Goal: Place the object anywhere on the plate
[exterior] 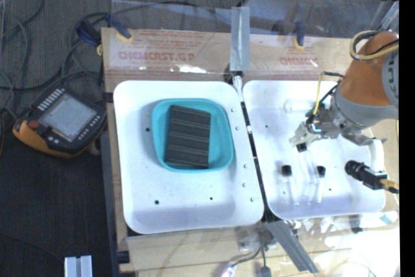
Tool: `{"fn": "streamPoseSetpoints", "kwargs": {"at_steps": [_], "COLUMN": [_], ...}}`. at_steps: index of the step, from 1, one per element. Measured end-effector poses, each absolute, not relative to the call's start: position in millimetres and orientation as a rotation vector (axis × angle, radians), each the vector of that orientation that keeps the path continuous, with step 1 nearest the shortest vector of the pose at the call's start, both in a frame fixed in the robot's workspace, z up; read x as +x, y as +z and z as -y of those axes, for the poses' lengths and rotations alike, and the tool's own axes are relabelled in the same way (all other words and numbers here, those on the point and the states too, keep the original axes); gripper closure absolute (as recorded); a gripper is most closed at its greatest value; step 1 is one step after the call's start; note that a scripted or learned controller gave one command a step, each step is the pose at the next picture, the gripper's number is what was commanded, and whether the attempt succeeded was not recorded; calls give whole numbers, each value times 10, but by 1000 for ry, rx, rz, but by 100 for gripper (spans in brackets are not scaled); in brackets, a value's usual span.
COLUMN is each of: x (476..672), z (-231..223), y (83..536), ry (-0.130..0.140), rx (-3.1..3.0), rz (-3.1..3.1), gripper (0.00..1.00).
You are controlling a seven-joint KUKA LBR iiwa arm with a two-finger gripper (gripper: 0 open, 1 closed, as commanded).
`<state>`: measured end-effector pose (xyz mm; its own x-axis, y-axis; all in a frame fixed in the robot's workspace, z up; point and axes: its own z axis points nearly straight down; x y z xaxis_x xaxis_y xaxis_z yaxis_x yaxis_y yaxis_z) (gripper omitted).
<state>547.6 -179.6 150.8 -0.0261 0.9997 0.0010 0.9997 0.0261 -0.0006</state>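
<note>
Camera view shows the dark ribbed object [189,136] already lying flat on the teal plate [225,139] in the left bin [130,159], well apart from the gripper [305,137] over the right bin [272,107] — whether it is apart or together I cannot tell. The placing looks done, so any retreat should go straight up, clear of the bin walls. Bench of cardboard and clear panels; dark carpet, cables and a teach pendant [61,121] to the left.

Both white bins [188,211] look like smooth, slightly glossy plastic. The teal plate [224,139] is smooth plastic too, with a dark, matt ribbed block [188,136] on it. Bench [194,52] looks like bare cardboardy wood; the floor is rough carpet.
</note>
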Motion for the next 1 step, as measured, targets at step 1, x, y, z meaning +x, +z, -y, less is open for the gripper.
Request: {"fn": "streamPoseSetpoints", "kwargs": {"at_steps": [1], "x": [5477], "z": [1796], "y": [1508], "ry": [0], "rx": [-2191], "rz": [2250], "gripper": [0]}}
